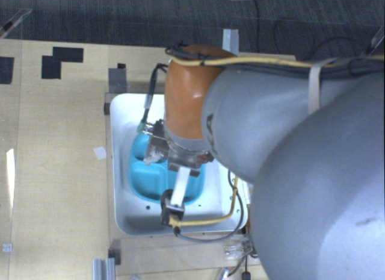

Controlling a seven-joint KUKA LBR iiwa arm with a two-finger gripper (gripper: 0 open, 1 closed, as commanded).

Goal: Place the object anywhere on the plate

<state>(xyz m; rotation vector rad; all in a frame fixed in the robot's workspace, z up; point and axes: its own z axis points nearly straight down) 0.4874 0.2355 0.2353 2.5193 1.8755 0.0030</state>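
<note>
Over blue plate [147,179] in bin [120,152]: arm [252,128] reaching down.

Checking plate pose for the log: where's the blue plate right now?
The blue plastic plate lies in the shallow white bin left of centre in the camera view, partly covered by the grey arm's orange-banded wrist.

Nothing readable here, honestly. No words, numbers or logos that I can make out on the arm [289,152], the white bin [120,170] or the bench [54,170]. Just plain black squares [60,61] on the bench top.
</note>
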